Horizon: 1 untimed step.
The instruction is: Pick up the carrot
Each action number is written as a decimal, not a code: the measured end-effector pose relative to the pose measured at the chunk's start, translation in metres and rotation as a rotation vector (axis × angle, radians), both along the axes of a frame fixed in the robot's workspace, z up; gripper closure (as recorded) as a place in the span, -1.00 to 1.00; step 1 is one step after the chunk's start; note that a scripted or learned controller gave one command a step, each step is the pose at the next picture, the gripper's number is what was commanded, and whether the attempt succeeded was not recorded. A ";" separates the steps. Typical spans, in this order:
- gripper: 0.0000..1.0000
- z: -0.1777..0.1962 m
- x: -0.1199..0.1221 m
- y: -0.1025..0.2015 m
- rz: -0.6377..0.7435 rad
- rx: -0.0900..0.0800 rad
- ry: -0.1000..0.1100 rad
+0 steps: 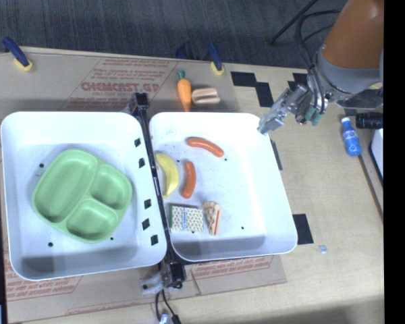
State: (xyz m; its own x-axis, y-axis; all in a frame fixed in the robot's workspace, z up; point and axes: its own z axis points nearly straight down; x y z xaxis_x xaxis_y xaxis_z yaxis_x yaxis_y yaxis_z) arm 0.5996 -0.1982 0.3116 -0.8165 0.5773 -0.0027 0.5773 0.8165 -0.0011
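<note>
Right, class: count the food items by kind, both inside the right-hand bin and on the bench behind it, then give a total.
Sausages: 2
Banana: 1
Sandwich pieces: 2
Carrot: 1
Bun: 1
Total: 7

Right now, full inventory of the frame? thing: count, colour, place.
carrot: 1, orange with green top, on the bench behind the bins, outside them
bun: 1, tan, on the bench just right of the carrot
sausages: 2, orange-red, right bin, one upper middle, one beside the banana
banana: 1, yellow, right bin, left side
patterned block: 1, green and white, right bin, front
sandwich wedge: 1, tan and red, right of the block
plate: 1, green, three compartments, left bin
bins: 2, white, side by side
bottle: 1, blue, bench far right
clamps: blue with yellow, bench back edge
claw: 1, grey, over the right bin's back right corner
arm: 1, orange band
</note>
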 end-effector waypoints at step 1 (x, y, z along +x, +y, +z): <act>1.00 -0.038 -0.040 0.017 -0.624 0.002 0.004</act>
State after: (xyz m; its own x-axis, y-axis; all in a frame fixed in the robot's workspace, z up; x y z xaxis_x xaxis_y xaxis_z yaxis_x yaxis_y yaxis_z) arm 0.5595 -0.1811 0.2739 -0.3255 0.9455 0.0014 0.9455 0.3255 -0.0032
